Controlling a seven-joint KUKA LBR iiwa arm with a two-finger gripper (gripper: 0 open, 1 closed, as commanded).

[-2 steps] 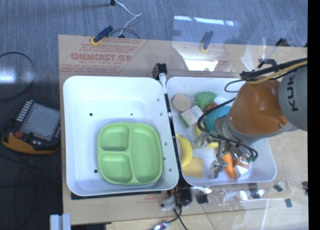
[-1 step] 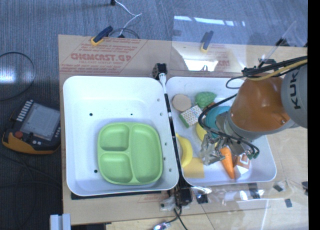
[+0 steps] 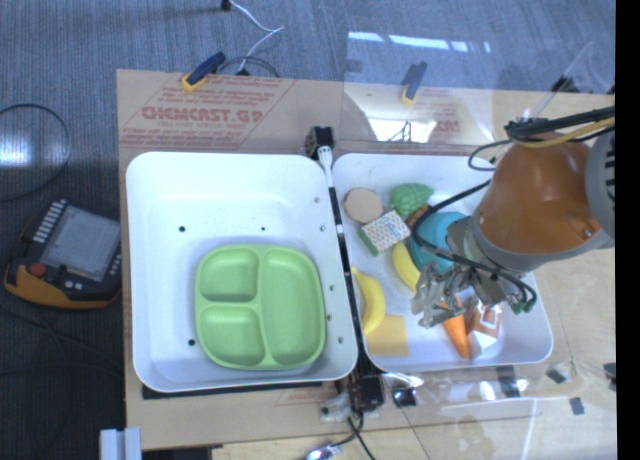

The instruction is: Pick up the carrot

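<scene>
- The carrot (image 3: 458, 334) lies in the right bin (image 3: 530, 353), toward its 5 o'clock corner, with the pointed end toward 6 o'clock.
- The end effector (image 3: 450, 298) hangs just above the thick end of the carrot, at about its 11 o'clock side. I judge this as the approach step; the grasp seems not yet made.
- Whether the end effector is open or closed, I cannot tell. Its metal parts are blurred and mixed with black cables.
- The next move calls for a short descent centred on the carrot body, then closing across its width.
- A small white-and-red item (image 3: 489, 320) touches the carrot at 3 o'clock and may be caught together.
- The orange band of the arm (image 3: 540, 198) hides part of the blue thing (image 3: 437, 231) and the bin behind it.
- The green plate (image 3: 260, 306) rests in the left bin (image 3: 160, 198), well apart.
</scene>
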